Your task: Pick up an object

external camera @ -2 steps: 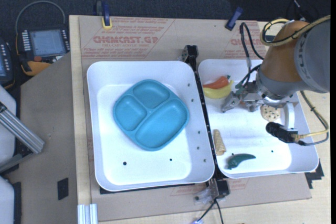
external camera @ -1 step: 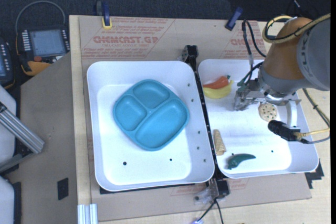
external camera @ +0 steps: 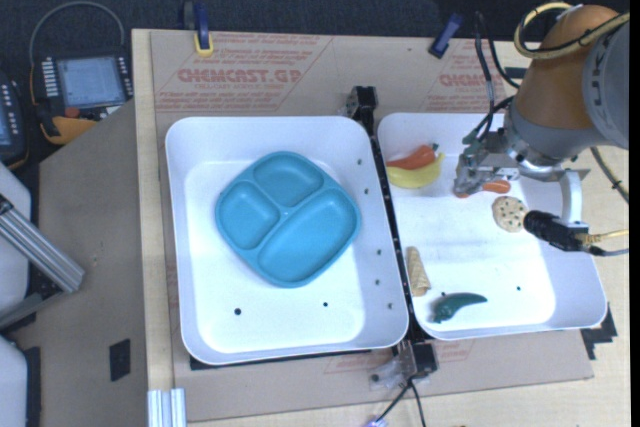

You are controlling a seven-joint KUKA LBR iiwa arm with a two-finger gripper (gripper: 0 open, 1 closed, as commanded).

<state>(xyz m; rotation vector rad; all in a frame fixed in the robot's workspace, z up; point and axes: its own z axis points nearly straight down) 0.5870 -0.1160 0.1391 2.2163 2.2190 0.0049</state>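
One orange piece [external camera: 497, 185] lies just right of the gripper [external camera: 468, 183], long axis level; jaw state cannot be told.

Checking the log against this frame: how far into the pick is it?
Done: claw is down in the right bin, at a small red-orange item. In hand: nothing visibly gripped. Left: grasp and lift. Banana, cookie, teal pepper lie untouched.
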